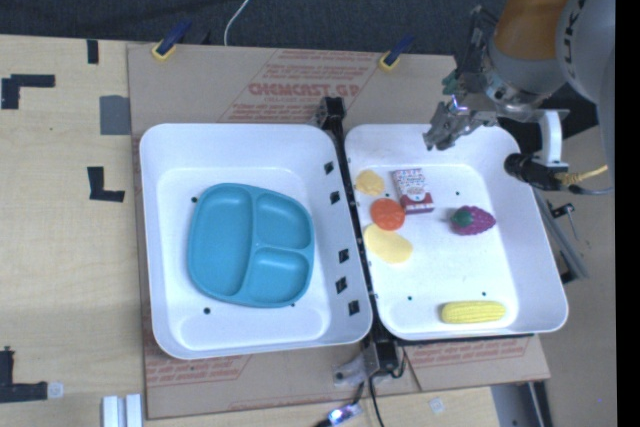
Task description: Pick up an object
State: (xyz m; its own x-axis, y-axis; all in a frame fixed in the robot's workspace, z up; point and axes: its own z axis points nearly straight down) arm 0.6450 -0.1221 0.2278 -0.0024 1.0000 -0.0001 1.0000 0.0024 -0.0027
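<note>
The gripper (pixel 441 137) hovers above the right white bin (pixel 520 305); its state I cannot tell. Purple grape toy (pixel 472 220) sits isolated mid-bin: centre above, descend straight.

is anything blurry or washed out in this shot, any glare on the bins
Camera view: light is even and soft, shadows faint; the right bin and left bin are bright white but keep their edges, no hard glare; the blue tray and corn are fairly sharp; the gripper is slightly soft, so its fingers are hard to read.
</note>
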